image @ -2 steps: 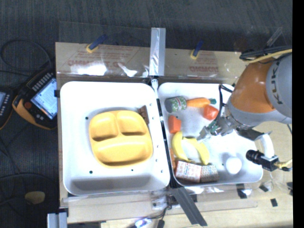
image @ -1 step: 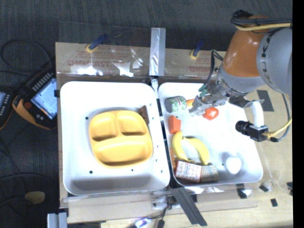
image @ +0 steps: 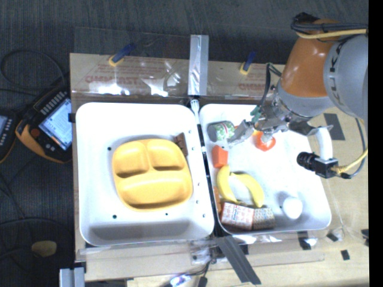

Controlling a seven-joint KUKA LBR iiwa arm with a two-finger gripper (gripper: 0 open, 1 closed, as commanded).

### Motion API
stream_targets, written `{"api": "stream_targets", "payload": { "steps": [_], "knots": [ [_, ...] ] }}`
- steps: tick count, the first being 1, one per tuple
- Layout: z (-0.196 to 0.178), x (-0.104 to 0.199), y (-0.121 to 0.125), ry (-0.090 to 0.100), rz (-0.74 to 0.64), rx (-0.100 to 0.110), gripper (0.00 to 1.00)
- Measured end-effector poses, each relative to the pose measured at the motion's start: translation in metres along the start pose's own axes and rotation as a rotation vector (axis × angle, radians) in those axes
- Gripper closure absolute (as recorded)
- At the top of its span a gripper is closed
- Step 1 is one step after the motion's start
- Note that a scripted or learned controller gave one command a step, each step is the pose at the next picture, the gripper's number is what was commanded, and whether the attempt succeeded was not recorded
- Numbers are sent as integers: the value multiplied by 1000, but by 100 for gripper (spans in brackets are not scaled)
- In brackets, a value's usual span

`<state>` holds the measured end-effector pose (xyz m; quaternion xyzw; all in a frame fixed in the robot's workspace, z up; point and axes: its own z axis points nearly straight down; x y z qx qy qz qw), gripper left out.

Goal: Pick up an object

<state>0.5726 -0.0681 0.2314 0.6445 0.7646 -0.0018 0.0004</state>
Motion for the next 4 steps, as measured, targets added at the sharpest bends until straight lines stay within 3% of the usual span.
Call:
{"api": "stream_targets", "payload": {
  "steps": [1,2,3,4],
  "knots": [
    [121,-72,-40,2,-61,1,0],
    [141,-44,-66,-10,-393,-16,0],
    [131,-43,-65,-8,-393,-19,100],
    [48,8,-32,3,-156,0,100]
  ]
}}
